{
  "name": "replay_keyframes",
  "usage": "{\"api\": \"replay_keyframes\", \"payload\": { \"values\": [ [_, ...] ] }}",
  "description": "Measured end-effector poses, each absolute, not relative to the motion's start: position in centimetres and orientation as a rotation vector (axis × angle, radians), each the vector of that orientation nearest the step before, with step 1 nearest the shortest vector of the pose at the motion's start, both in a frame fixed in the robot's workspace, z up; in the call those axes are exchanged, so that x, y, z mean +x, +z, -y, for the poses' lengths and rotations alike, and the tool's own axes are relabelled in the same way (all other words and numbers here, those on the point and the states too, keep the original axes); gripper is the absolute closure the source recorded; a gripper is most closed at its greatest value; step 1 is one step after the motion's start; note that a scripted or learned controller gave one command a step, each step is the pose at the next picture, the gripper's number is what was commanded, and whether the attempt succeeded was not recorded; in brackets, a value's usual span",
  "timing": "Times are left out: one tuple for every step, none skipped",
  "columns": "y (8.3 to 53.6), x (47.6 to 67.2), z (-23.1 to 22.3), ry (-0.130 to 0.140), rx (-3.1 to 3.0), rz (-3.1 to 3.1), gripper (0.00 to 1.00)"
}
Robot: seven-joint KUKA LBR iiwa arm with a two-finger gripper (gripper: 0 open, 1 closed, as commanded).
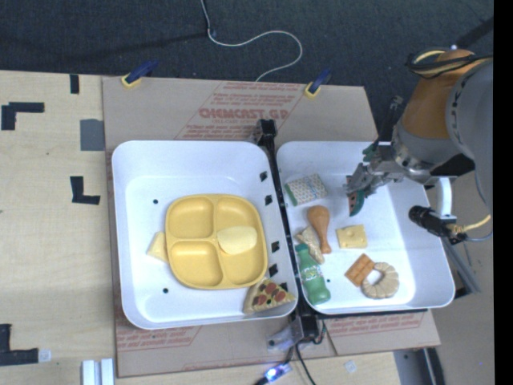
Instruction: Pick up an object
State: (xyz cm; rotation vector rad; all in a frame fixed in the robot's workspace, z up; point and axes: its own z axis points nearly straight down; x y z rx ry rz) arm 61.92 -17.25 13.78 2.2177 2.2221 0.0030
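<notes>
At frame centre-left a yellow divided plate (215,241) fills the left bin (128,215), while right of centre toy foods, a drumstick (320,223) and cheese cube (351,237), lie within reach below the gripper (357,200), whose jaws' state I cannot tell.

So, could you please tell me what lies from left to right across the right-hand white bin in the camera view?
Green plastic bottle → tan toy drumstick → yellow cheese square → beige ring-shaped doughnut.
</notes>
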Motion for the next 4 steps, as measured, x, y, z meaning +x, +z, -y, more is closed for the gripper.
{"api": "replay_keyframes", "payload": {
  "values": [
    [19.5,61.4,18.0,0.003,2.218,-2.22,1.0],
    [22.7,61.5,17.9,0.003,2.218,-2.222,1.0],
    [21.7,63.3,12.8,0.0,2.216,-2.23,1.0],
    [21.2,63.7,7.0,0.001,2.215,-2.231,1.0]
  ]
}}
